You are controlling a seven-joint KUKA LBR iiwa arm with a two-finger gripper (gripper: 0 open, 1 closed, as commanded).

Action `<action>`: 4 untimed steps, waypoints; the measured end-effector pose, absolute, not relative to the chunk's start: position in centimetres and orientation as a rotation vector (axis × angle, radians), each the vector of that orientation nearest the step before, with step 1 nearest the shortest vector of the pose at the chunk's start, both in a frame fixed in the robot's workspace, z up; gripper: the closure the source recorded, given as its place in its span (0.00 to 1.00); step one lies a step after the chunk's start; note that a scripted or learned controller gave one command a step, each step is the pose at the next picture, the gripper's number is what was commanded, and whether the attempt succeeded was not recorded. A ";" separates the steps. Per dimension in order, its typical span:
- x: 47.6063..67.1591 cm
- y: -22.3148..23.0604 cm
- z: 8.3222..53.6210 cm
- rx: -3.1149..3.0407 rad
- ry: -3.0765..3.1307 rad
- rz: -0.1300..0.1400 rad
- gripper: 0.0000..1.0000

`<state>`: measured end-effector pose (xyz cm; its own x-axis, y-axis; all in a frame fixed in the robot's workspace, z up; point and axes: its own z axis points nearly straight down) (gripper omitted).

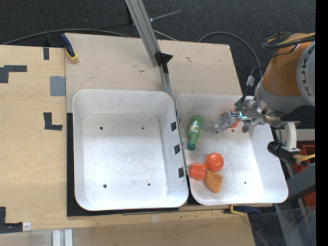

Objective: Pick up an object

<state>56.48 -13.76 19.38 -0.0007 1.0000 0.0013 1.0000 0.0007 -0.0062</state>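
Looking into the right bin [266, 186] from its near edge, you find three small things bunched at about 7 o'clock of its floor: a tan waffle-patterned piece [213, 181] nearest you, a red-orange block [197, 171] touching it at its 10 o'clock, and an orange-red ball [214, 162] sitting just above both, touching or nearly touching them. Going further back, a green bottle [193, 131] lies on its side near the bin's left wall, at about 10 o'clock of the bin, its long axis running nearly straight away from you, a little tilted, with the darker end toward you. It lies apart from the cluster.

At the bottle's 3 o'clock, well clear of it, you see the gripper [226, 123] low over the bin's far half, with the grey arm and its orange band [284, 70] coming in from 2 o'clock. Nothing shows between its fingers; how far they are spread you cannot tell from this angle, since they blur into the metal of the wrist.

The left bin [82, 137] sits beside the right one, their walls touching along the middle. Beyond both bins, a grey metal rail [143, 24] slants up toward 11 o'clock across the wooden bench [113, 60].
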 end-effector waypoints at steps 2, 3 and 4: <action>57.1 -14.4 14.5 -2.217 -2.219 0.008 0.00; 57.0 -14.3 9.1 -2.217 -2.219 0.008 0.00; 57.1 -14.3 10.4 -2.217 -2.222 0.003 1.00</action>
<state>57.08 -14.30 10.38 -0.0022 1.0000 0.0003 1.0000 0.0022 -0.0034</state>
